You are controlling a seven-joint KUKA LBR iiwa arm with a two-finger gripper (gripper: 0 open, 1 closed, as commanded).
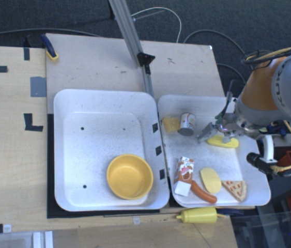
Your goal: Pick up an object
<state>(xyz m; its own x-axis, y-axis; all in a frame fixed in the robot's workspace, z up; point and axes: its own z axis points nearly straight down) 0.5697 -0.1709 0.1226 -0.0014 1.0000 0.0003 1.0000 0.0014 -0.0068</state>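
Grey arm low over right bin, end effector spread above banana.

Your arm: bulky rounded links, grey shell at upper right, broad orange band below it toward wrist. Wrist section grey, narrowing to small metallic gripper with thin, pale, silvery jaws; detail too small to read. Yellow cable loops over top of arm near orange band. Black bracket-like fitting hangs low beside arm, white cylindrical piece next to it, with yellow and dark wires nearby. No markings or screws legible to you.
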